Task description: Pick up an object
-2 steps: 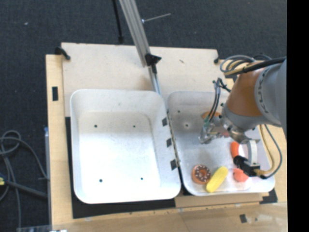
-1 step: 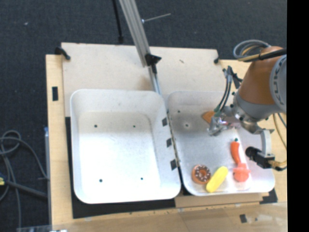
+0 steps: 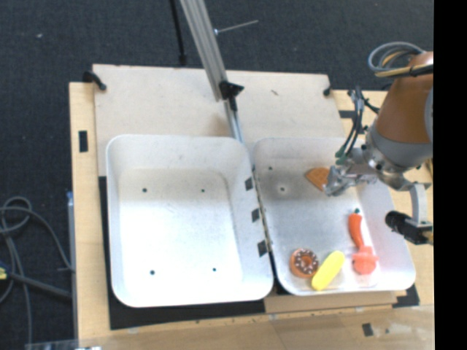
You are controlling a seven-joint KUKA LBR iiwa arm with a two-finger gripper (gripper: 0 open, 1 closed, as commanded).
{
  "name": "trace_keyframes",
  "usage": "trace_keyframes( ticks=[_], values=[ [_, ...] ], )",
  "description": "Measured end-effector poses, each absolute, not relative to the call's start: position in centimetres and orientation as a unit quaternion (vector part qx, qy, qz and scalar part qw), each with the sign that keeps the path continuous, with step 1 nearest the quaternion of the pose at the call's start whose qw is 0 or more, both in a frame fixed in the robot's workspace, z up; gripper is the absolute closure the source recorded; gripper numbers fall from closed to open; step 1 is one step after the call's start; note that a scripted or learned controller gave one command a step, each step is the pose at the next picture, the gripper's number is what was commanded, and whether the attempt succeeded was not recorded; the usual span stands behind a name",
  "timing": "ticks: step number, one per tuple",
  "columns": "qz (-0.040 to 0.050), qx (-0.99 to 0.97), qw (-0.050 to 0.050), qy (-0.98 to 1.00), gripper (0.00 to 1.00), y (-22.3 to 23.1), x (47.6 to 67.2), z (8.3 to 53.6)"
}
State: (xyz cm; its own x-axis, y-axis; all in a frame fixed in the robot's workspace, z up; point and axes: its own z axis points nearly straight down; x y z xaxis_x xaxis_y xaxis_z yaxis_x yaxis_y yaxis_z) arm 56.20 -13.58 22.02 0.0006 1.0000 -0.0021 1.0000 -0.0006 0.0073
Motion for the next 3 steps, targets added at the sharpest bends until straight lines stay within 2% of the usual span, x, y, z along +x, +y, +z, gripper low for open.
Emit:
trace_keyframes(
  ticks=[1, 3],
  values=[
    [0.0017, 0.706, 0.003, 0.708, 1.0, -13.7, 56.4, 25.4],
    [0.001, 0.705, 0.0, 0.71, 1.0, -4.2, 56.5, 26.4]
  ],
)
